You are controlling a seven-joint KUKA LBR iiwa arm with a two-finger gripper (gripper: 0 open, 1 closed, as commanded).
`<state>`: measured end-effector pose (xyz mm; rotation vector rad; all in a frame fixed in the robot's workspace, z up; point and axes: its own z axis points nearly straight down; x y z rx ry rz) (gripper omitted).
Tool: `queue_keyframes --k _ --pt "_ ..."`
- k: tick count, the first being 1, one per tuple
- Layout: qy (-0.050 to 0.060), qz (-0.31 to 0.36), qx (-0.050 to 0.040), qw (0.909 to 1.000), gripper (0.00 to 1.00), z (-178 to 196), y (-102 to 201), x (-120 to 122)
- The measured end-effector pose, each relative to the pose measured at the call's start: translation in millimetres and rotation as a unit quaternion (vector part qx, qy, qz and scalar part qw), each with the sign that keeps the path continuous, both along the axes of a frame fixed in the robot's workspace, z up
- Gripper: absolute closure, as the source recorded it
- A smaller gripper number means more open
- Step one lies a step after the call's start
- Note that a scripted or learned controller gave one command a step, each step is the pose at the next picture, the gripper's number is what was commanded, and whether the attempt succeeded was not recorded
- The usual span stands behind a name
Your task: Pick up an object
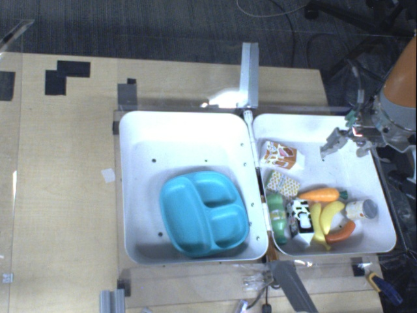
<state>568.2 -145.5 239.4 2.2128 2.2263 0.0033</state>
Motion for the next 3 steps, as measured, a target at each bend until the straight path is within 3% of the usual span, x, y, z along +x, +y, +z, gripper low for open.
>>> queue_keyframes --k 1,2,3 --pt "-0.01 -0.014 -0.0017 0.9998 0.0 -136 11 -31" --pt "-0.005 0.032 -0.0025 0.9995 0.0 -150 -50 -61" --pt "-0.007 -0.155 -0.0012 0.9878 0.0 -150 -19 -76"
